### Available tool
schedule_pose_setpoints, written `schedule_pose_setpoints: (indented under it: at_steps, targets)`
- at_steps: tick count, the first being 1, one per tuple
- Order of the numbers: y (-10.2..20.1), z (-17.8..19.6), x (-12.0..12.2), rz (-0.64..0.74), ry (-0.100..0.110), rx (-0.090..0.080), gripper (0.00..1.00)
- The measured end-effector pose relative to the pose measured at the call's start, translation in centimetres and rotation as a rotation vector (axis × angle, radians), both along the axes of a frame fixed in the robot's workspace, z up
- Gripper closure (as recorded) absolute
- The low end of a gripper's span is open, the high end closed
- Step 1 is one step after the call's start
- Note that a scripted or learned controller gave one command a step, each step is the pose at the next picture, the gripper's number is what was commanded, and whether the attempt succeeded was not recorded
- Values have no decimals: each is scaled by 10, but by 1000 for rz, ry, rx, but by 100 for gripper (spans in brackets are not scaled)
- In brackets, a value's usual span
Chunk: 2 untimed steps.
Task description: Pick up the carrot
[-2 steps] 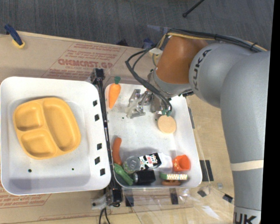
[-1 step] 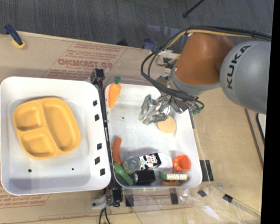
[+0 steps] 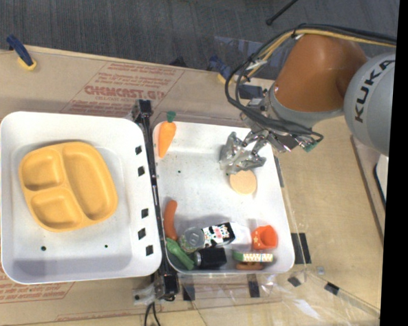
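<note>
The carrot (image 3: 165, 136), orange with a green top, lies against the far left wall of the right bin (image 3: 196, 186). My gripper (image 3: 238, 159) hangs over the far right part of that bin, well to the right of the carrot and apart from it. Its metal fingers (image 3: 232, 154) point down, just above a round tan cookie (image 3: 243, 183). Nothing shows between them.
A yellow divided plate (image 3: 68, 184) sits in the left bin (image 3: 12, 250). Along the right bin's near wall lie an orange-red sausage (image 3: 169, 219), a green item (image 3: 178, 255), a can (image 3: 192, 238), a cow-patterned carton (image 3: 220, 232), a black object (image 3: 212, 257) and an orange cup (image 3: 265, 236).
</note>
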<state>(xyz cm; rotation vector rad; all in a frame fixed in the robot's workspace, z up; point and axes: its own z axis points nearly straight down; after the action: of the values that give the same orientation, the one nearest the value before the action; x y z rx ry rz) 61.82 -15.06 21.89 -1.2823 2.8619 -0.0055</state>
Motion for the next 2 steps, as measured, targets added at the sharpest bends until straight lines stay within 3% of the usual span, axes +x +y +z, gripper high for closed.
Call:
schedule_pose_setpoints:
  at_steps: [1,2]
  targets:
    - [-60,-5,19,157,2,-1,100]
    - [-59,-5,19,157,2,1,0]
